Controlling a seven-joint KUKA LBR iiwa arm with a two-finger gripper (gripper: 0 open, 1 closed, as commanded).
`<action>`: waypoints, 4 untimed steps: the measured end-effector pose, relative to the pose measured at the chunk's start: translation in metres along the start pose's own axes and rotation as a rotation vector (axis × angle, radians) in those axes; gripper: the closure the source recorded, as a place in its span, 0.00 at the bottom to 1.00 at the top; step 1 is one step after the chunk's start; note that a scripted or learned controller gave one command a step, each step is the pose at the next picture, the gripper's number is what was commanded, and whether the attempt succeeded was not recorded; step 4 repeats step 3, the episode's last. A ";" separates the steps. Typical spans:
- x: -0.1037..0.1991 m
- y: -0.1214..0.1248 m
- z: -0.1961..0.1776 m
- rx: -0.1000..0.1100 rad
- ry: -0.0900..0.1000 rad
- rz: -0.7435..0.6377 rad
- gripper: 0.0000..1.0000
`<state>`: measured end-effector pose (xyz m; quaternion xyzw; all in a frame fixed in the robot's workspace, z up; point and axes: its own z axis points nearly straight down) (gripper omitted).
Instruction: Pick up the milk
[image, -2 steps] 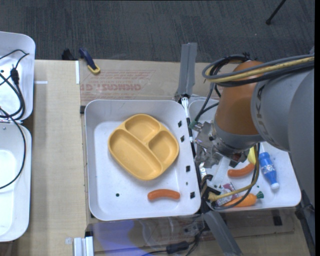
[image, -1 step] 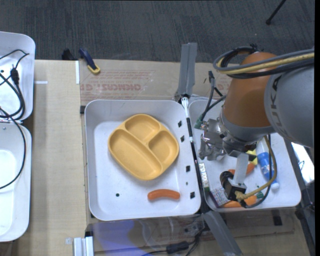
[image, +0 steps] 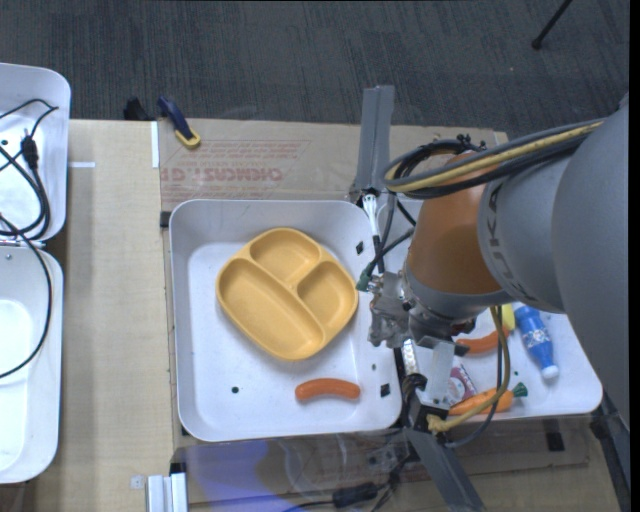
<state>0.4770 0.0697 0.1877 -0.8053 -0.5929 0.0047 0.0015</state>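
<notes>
A small white and pink pack (image: 462, 382), possibly the milk, lies in the right bin (image: 575, 385), mostly hidden under cables and the arm. My gripper (image: 406, 345) hangs below the orange wrist band. It is over the wall between the two bins, just left of that pack. The wrist body covers most of the gripper from above. I see nothing held in it.
The left bin (image: 190, 300) holds a yellow divided plate (image: 287, 292) and a sausage (image: 327, 390) near its front wall. In the right bin lie a blue and white bottle (image: 536, 340), a carrot (image: 485, 402) and an orange piece (image: 478, 345). The arm hides much of that bin.
</notes>
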 end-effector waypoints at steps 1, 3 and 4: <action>0.067 -0.019 -0.025 -0.003 0.000 0.065 1.00; -0.084 0.028 -0.041 -0.004 0.002 -0.102 1.00; -0.084 0.028 -0.041 -0.004 0.002 -0.102 1.00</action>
